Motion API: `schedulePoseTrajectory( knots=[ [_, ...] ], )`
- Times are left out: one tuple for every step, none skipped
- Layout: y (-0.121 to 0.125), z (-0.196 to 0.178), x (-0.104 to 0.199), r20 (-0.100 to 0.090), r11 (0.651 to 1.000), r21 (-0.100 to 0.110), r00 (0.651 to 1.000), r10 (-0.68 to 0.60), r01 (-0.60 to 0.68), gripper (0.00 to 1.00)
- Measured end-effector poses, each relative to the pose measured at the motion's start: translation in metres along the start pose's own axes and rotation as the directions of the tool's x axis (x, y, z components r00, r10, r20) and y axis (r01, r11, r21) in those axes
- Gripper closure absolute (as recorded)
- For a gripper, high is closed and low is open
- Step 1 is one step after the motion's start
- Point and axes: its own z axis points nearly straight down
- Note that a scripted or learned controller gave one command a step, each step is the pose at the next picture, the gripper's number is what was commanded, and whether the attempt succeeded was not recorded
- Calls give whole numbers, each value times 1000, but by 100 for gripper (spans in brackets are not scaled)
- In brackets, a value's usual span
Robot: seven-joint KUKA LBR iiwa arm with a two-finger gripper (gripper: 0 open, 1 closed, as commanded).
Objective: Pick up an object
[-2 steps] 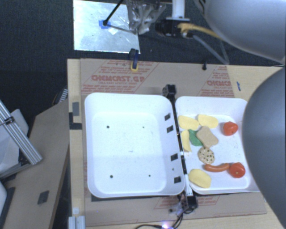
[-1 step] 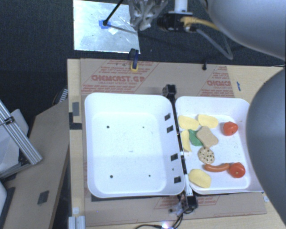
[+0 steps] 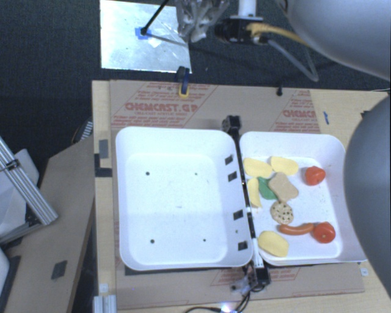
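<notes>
The right white bin (image 3: 333, 150) holds several toy foods. Among them are a tan bread slice (image 3: 283, 186), a green piece (image 3: 266, 188), a speckled cookie (image 3: 281, 212), an orange sausage (image 3: 296, 229), two red tomatoes (image 3: 314, 175) (image 3: 324, 232), and yellow pieces (image 3: 256, 166) (image 3: 284, 164) (image 3: 273, 243). My gripper (image 3: 197, 18) hangs at the top of the view, raised well beyond the far edge of the bins and blurred. Nothing shows in it.
The left white bin (image 3: 177, 195) lies beside the right one, joined by a black hinge strip (image 3: 239, 183). Both rest on a cardboard sheet (image 3: 159, 107). A silver sheet (image 3: 143, 36) and a yellow-blue clamp (image 3: 182, 82) lie behind. The grey arm body (image 3: 369, 202) covers the right side.
</notes>
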Motion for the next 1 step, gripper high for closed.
schedulePoseTrajectory(
  knots=[
    [0, 0, 0, 0, 1000, 0, 1000, 0, 0, 100]
  ],
)
